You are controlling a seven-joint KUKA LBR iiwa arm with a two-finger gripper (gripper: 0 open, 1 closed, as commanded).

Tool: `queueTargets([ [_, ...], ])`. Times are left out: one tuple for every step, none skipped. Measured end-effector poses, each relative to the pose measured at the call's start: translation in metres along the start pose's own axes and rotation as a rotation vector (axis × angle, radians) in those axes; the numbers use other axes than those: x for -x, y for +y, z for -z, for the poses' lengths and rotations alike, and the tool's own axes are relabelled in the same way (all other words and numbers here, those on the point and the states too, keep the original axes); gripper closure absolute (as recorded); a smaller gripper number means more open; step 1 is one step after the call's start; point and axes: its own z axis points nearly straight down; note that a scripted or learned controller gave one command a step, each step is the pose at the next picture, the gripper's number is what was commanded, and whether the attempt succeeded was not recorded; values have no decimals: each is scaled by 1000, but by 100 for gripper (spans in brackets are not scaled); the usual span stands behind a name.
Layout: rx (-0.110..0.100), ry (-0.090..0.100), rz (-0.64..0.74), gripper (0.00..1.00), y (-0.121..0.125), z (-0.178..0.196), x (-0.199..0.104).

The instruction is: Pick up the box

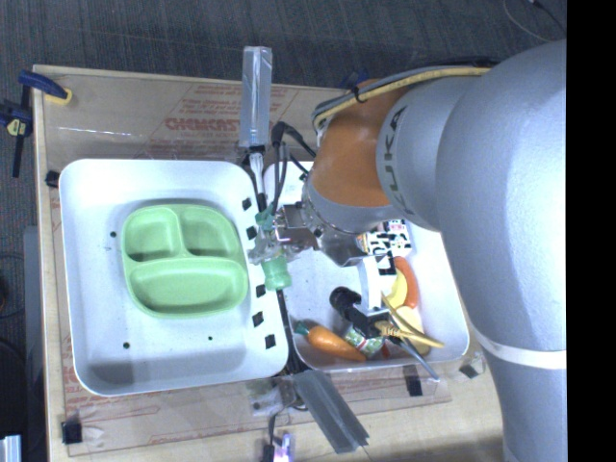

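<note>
Camera view, gripper (pixel 272 258) low over divider between bins, finger state cannot be determined, box (pixel 383 245) in right bin (pixel 452 301), green tray (pixel 184 258) in left bin (pixel 87 219)

Two shallow bins sit side by side on the tabletop (pixel 144 118), which spans the middle of the frame. The left bin (pixel 87 287) fills the centre left and holds a divided tray (pixel 183 258) lying flat in its upper middle. The right bin (pixel 450 296) sits at centre right, touching the left bin along their shared edge. The arm (pixel 462 162) enters from the right and covers that bin's upper part. The pincer (pixel 274 248) hangs over the shared edge. A box (pixel 385 242) lies just below the arm, and a carrot (pixel 332 345), a banana (pixel 409 325) and other small items are piled near the lower rim.
</note>
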Motion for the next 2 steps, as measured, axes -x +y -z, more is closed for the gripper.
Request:
queueTargets([
  [-2,1,6,100,1,10,-1],
  [-3,1,12,100,2,19,-1],
])
